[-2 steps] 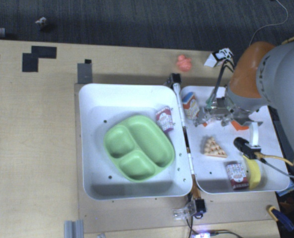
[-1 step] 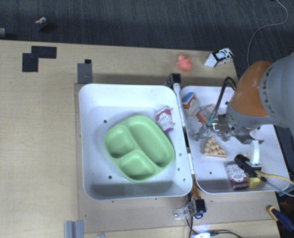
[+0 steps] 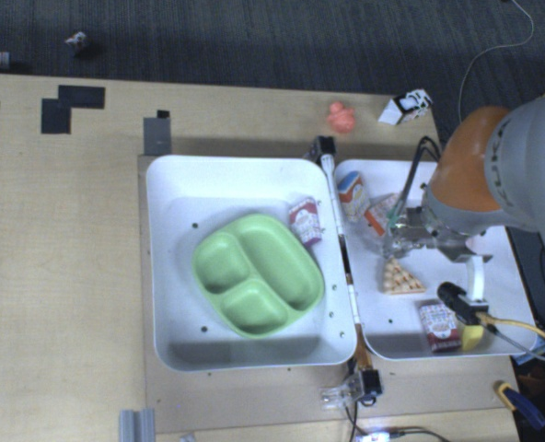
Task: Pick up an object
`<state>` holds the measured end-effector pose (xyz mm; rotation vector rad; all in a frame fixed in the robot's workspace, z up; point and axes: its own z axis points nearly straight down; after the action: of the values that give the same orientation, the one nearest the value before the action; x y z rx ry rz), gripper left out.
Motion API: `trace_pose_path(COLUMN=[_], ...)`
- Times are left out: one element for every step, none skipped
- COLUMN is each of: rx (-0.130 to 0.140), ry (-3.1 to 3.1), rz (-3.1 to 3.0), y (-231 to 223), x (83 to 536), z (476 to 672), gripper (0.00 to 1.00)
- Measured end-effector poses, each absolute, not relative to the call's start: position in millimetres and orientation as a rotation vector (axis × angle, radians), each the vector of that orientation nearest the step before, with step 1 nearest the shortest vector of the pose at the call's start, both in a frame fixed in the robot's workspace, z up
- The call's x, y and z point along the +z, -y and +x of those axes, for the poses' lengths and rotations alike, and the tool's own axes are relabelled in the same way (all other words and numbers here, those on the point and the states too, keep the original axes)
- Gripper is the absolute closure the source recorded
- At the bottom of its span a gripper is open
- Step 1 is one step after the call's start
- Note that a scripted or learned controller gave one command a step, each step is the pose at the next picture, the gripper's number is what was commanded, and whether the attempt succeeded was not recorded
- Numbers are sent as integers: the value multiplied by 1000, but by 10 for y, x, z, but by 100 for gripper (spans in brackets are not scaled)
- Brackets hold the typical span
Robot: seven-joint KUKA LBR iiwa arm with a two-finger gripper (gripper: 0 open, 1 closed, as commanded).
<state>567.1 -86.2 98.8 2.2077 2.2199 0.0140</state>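
The end effector point(image 3: 399, 239) sits low inside the right bin point(image 3: 504, 274); whether it is wide, narrow or holding anything cannot be told, so the pick is judged not yet complete. Candidate objects lie close: a waffle-patterned wedge point(image 3: 401, 277) just below it, a small carton point(image 3: 350, 190) up and to its left, and a red packet point(image 3: 438, 326) below to its right. The left bin point(image 3: 167, 247), well to its left, holds a green divided plate point(image 3: 257, 273).

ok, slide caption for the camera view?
Tool over the right bin above a waffle-like piece; green tray in left bin.
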Motion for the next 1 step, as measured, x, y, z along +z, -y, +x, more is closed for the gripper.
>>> trace_pose_path(rx=[14], ry=[-2220], rz=[2208], y=[862], x=[987], z=[5670], gripper=[0])
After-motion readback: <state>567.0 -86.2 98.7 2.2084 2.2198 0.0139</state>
